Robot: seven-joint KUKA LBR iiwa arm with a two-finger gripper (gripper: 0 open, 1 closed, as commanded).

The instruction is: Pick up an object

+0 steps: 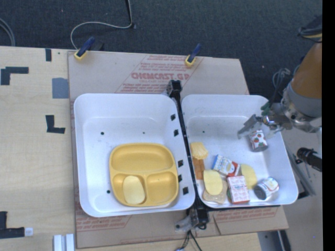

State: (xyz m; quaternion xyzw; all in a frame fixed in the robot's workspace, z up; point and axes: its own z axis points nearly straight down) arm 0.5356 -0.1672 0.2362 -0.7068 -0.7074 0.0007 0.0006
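My gripper (pixel 255 131) hangs over the upper right part of the right bin (pixel 225 106), at the end of the grey arm with its orange band (pixel 309 72). A small white object with red marks (pixel 257 140) lies right at the gripper's tip, and I cannot tell whether it is held or resting on the bin floor. Further down the bin sit a yellow piece (pixel 198 150), a white and blue packet (pixel 223 164), a pale yellow round piece (pixel 213 182), a red and white carton (pixel 238 189), a yellow lump (pixel 248 174) and a small grey can (pixel 266 188).
The left bin (pixel 99 114) holds a yellow divided tray (pixel 142 172) with a pale oval piece (pixel 134 189) in one section. A black divider (pixel 178 124) separates the bins. Two clamps (pixel 84 48) (pixel 192 55) pin the cardboard at the back.
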